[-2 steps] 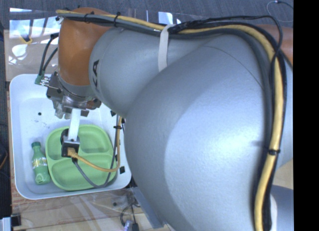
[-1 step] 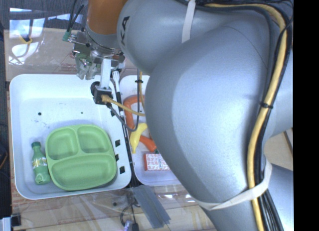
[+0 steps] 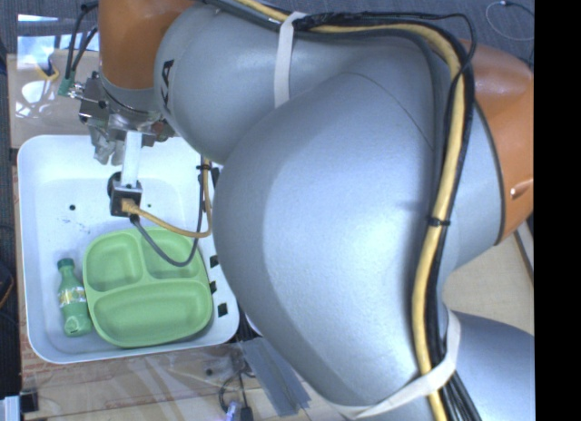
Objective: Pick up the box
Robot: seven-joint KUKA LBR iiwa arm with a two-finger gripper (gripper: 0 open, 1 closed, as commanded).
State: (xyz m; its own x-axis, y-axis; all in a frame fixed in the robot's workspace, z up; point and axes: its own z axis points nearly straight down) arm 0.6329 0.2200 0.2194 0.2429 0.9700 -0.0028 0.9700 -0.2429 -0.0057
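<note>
- Bench (image 3: 109, 378) seen from above at a slant; wood-tone top along the lower left edge, cluttered bkgd at upper left.
- One white bin (image 3: 36, 165) sits at left of frame, rim and floor in plain sight.
- Grey arm (image 3: 345, 210) takes up the centre and right, so whatever lies under it is hidden.
- Orange band (image 3: 127, 29) at upper left, w/ the wrist pointing down into the bin's upper part.
- Gripper (image 3: 107, 149) hangs just over the upper left of the bin floor, w/ nothing seen held. Open or closed – can't tell from this angle.
- In the bin: green tray (image 3: 150, 306) w/ three compartments at lower centre, lying flat. Green bottle (image 3: 73, 299) lies on its side just left of the tray, near the bin wall.
- Box: can't tell where it is – prob. behind the arm's bulk, maybe in the second bin. Tray and bottle aren't it, as far as I can judge.
- Handling, a guess only: a box should be light and fairly stiff, but its walls may cave if squeezed hard.
- Best hold, I'd judge: across two opposite flat sides, on the narrower span, near mid-height so it won't tip.
- Risk: smooth faces slip, and a corner grab would twist it out.
</note>
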